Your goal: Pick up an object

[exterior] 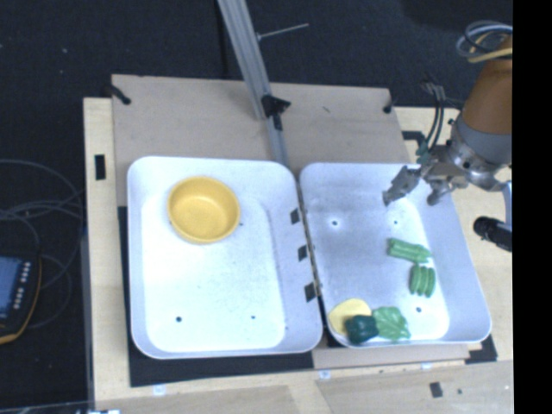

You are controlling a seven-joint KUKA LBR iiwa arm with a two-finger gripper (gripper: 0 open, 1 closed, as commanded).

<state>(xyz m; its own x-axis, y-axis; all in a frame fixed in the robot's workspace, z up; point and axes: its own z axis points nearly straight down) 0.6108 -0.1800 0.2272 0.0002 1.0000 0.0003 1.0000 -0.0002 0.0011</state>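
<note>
My gripper [418, 188] hangs over the far right part of the right bin [345, 197], fingers spread open with nothing between them. Below it in that bin lie a green pod-like piece [407, 250] and a second short green piece [422, 279]. At the bin's near edge sit a yellow piece [345, 309], a dark green piece [361, 328] and a light green leafy piece [392, 322], packed close together. A yellow bowl [203, 209] rests in the far part of the left bin [216, 309].
A grey metal post [250, 59] slants up from between the bins at the far side. Small black clips [304, 253] line the seam where the two bins meet. A dark device with cables [15, 287] lies off the bench at the left.
</note>
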